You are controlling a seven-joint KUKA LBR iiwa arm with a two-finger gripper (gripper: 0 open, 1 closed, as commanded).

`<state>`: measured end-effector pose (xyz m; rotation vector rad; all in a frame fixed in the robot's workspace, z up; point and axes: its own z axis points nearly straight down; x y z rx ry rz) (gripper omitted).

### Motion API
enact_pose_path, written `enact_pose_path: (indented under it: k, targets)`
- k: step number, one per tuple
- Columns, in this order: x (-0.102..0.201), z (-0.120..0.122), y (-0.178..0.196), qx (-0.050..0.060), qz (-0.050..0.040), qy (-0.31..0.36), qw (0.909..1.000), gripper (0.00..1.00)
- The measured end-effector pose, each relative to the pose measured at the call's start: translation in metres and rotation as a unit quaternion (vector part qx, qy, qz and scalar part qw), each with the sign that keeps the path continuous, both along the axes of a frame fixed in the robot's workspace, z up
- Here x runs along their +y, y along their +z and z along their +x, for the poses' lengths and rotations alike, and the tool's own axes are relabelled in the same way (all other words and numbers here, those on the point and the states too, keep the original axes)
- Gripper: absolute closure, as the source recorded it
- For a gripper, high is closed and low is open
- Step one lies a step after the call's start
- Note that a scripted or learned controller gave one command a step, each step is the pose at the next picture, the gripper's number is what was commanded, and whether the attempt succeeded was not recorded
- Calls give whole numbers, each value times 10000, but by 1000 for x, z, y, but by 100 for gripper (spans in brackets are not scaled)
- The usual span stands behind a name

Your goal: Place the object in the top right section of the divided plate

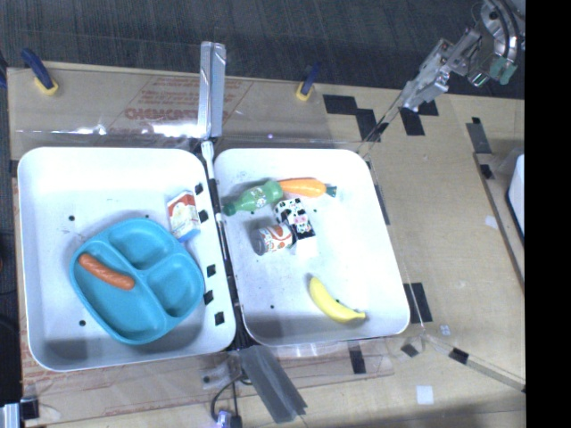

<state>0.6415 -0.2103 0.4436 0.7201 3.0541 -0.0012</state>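
Camera view: two white bins on a taped wooden bench, dark floor beyond

Near, a banana [335, 301] lies in the right bin [379, 266]; the left bin [45, 239] holds the blue divided plate [169, 283], a sausage [107, 271] in its left section, a small carton [183, 214] touching its far rim. Farther right, the gripper [417, 92] hangs tilted outside the bins; wide or narrow, I cannot tell
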Motion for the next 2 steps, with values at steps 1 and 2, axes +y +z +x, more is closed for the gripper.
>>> enact_pose_path:
  k: [1,2]
  targets:
    - [1,1,12,-22,-10,26,10000,100]
    - [2,2,25,-43,-21,49,10000,100]
